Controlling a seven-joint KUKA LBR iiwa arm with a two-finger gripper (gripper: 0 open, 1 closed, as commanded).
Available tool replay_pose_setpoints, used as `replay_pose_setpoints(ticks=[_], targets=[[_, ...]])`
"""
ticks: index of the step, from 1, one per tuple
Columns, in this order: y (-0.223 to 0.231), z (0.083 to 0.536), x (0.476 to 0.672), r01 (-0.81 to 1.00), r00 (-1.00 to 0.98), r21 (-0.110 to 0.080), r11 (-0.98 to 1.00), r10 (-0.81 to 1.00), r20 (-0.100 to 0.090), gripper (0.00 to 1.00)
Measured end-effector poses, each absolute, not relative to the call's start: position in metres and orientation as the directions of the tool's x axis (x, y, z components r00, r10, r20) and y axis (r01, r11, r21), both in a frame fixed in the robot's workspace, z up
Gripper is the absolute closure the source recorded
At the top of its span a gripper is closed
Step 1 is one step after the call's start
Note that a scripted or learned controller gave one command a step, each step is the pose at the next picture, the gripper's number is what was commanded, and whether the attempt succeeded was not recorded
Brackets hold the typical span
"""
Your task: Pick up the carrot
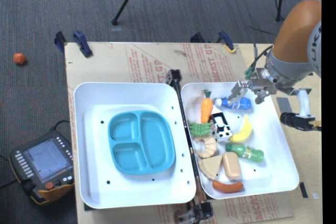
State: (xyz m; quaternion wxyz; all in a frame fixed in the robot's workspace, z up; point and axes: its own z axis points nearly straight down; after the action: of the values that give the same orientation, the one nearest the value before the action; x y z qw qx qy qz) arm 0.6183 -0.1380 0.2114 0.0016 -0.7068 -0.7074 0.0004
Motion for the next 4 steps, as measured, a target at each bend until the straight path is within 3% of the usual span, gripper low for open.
replay_pose_setpoints(ticks=[1, 2, 3, 4], targets=[[-0.088, 0.145, 0.639, 1.000, -0.014, -0.005, 0.014, 1.000, 0.002, 0.00], [-0.087, 0.087, 0.643, 0.968, 0.251, -0.007, -0.251, 0.968, 0.000, 0.00], [-0.086, 0.097, 0.643, 0.969, 0.248, -0.009, -0.248, 0.969, 0.001, 1.00], [-0.039, 0.187, 0.610, 0.601, 0.799, -0.004, -0.799, 0.601, -0.002, 1.00]])
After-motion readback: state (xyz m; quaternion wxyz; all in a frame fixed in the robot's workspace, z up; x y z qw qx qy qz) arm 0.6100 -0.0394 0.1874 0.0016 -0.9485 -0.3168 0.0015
